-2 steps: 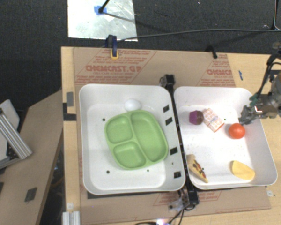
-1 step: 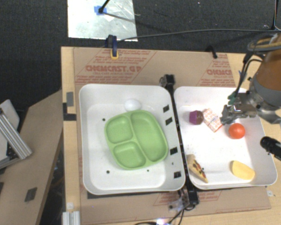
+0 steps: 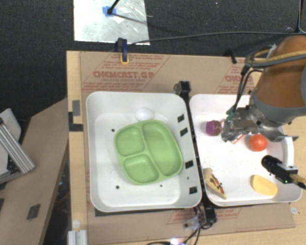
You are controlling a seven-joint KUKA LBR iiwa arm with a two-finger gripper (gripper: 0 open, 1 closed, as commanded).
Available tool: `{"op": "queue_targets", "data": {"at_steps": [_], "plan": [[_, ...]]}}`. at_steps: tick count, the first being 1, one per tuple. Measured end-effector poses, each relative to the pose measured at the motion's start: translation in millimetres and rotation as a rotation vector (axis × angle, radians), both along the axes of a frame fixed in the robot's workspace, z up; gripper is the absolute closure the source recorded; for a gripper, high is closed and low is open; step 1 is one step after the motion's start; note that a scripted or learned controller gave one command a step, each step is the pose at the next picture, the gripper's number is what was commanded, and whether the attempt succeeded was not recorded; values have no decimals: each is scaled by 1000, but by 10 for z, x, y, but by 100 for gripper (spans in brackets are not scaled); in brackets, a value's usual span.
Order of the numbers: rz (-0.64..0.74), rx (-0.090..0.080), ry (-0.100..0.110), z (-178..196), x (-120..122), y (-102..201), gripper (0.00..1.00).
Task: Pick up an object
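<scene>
Currently two white bins sit side by side on a cardboard sheet (image 3: 143,68) with red lettering.

Left bin (image 3: 106,190): holds a green divided plate (image 3: 148,152) with three compartments, lying flat at the centre. A small white rounded thing (image 3: 144,114) lies just beyond the plate's far edge; I can't identify it.

Right bin (image 3: 229,163): holds four loose items.
- small purple object (image 3: 211,127), far-left part of the bin, near the divider
- red-orange tomato (image 3: 258,143), mid-bin, to the right of the purple one
- yellow wedge (image 3: 264,186), near-right corner
- pizza slice (image 3: 214,182), near-left corner, against the divider wall

Nearest candidate is the small purple object: rounded, dull purple, sitting free on the bin floor.

The gripper (image 3: 229,132) hangs low over the right bin, between the purple object and the tomato, just beside the purple one. Wiring and brackets clutter it, so I can't make out whether it stands apart or closed, and I see nothing held in it. The arm's grey body and orange band (image 3: 290,60) cover the bin's far-right corner.
</scene>
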State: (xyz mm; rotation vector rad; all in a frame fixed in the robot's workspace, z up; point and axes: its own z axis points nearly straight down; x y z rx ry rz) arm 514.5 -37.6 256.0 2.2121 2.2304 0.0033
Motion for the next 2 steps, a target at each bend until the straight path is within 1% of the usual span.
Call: {"op": "queue_targets", "data": {"at_steps": [1,2], "plan": [[-2,0,0,-150,-53,534,100],[1,0,2,-265,-92,1132,100]]}}
